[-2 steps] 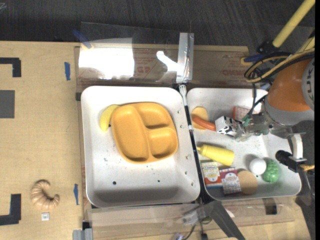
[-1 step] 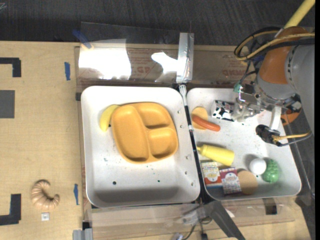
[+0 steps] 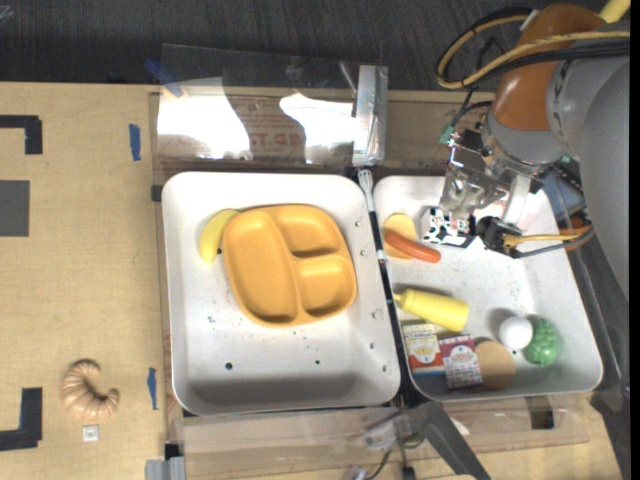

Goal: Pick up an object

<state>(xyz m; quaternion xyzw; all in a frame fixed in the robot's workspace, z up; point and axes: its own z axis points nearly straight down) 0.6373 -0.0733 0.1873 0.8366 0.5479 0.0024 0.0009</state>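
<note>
1. Gripper (image 3: 462, 211) lowered into the right bin (image 3: 570, 298), far end, just above a small black-and-white spotted object (image 3: 436, 226); finger spread and any hold impossible to tell.
2. Near it: hot dog (image 3: 411, 245) and yellow piece (image 3: 398, 225); mustard bottle (image 3: 432, 307), white ball (image 3: 515, 331), green object (image 3: 543, 341) closer.
3. In the left bin (image 3: 185, 298): orange divided tray (image 3: 288, 262) beside a banana (image 3: 211, 231).

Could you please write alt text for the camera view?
The gripper hangs over the right bin above a small black-and-white object, near a hot dog and mustard bottle. The left bin holds an orange divided tray.
</note>
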